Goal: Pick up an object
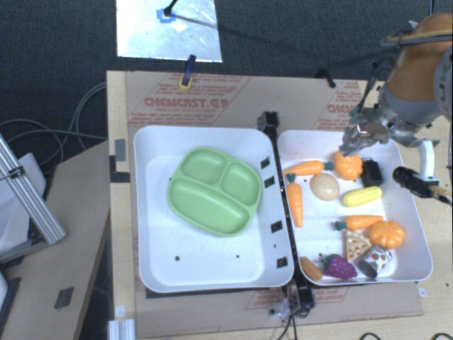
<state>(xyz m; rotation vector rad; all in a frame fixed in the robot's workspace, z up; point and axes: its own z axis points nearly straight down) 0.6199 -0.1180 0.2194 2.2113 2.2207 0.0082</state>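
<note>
Gripper (352,146) low over right bin (417,222) — just above and left of small orange pumpkin (347,166), nearly touching it. Cannot tell if fingers spread or closed — too blurred. Needing only short move down and slightly right

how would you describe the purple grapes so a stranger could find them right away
Start at the right white bin, the one full of toy food, and go to its near edge. The purple grapes lie there beside a pizza slice; they are the one purple, bumpy thing among orange and yellow pieces.
</note>
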